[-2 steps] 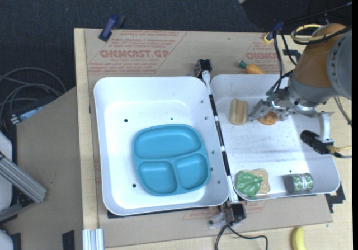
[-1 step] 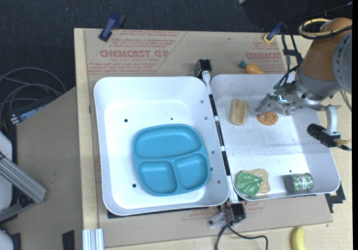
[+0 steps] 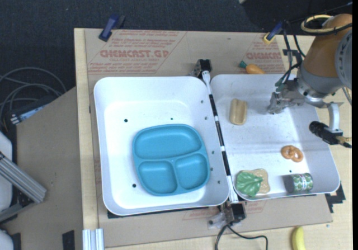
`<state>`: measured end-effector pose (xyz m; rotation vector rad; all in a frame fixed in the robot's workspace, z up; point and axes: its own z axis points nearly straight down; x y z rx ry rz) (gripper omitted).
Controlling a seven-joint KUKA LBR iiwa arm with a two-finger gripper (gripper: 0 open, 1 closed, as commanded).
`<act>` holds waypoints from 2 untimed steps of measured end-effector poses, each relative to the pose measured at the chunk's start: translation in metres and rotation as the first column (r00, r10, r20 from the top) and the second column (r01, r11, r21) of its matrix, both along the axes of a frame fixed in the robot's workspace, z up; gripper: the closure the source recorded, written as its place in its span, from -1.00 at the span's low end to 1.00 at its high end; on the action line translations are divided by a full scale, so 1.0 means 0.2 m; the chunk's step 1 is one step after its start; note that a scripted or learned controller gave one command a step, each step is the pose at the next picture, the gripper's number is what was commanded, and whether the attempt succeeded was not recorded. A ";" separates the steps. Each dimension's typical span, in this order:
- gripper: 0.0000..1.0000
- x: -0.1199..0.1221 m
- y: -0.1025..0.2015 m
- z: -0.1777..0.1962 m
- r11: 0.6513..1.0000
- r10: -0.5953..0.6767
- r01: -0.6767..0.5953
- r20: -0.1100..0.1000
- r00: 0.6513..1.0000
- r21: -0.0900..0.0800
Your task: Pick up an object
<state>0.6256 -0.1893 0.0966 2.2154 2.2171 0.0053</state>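
The gripper (image 3: 278, 102) hangs over the far part of the right bin (image 3: 263, 137), its dark metal fingers pointing down toward the white floor; whether they are spread or closed cannot be told from this slant, and nothing shows between them. Above it the arm (image 3: 327, 59) has a smooth grey shell and one orange band. Taking the right bin as the landmark, four loose objects lie inside it. One pale tan piece (image 3: 238, 112), oblong and matte like a small bread roll, lies near the bin's far left side, close beside the gripper but apart from it. One small orange-brown pretzel (image 3: 292, 154), a twisted ring, lies toward the bin's near right. One green leafy piece (image 3: 251, 183), crinkled and resting on a tan patch, sits in the bin's near left corner. One short can (image 3: 300, 183) with a green label lies on its side at the bin's near right edge. Just beyond the bin's far rim lies one orange carrot-shaped toy (image 3: 253, 67) on the brown printed board (image 3: 140, 50). To the left of the right bin, touching it along a dark seam, stands the second white bin (image 3: 112, 109), holding one glossy blue plastic tray (image 3: 169, 157) with three rounded compartments.
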 end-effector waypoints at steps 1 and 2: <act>1.00 -0.02 0.27 0.23 1.000 0.001 -0.001 -0.004 1.000 0.003; 1.00 -0.09 0.51 0.45 1.000 0.001 -0.001 -0.005 1.000 0.003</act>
